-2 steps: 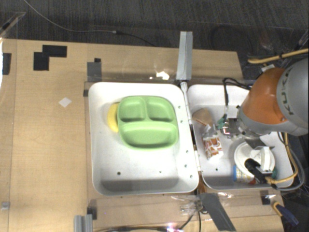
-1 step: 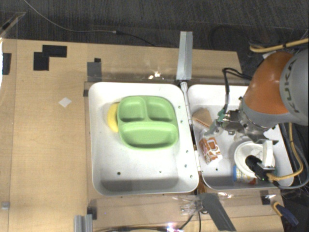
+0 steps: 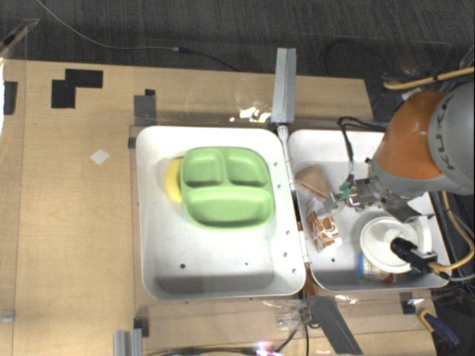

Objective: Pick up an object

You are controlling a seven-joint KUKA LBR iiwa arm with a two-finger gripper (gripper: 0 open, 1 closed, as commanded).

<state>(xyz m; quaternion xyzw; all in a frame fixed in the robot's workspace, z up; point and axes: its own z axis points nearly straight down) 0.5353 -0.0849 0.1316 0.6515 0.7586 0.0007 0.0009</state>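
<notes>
The arm (image 3: 423,143) hangs low over the right bin (image 3: 326,273), just past the green plate (image 3: 226,186), likely to grab something; I cannot tell its grip.

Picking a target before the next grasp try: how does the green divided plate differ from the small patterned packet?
The green divided plate is large and lies in the left bin; the small patterned packet is far smaller and lies in the right bin. The plate is plain green with three compartments; the packet is red, white and crumpled. The plate overlaps a yellow object; the packet lies alone. Both lie untouched.
</notes>
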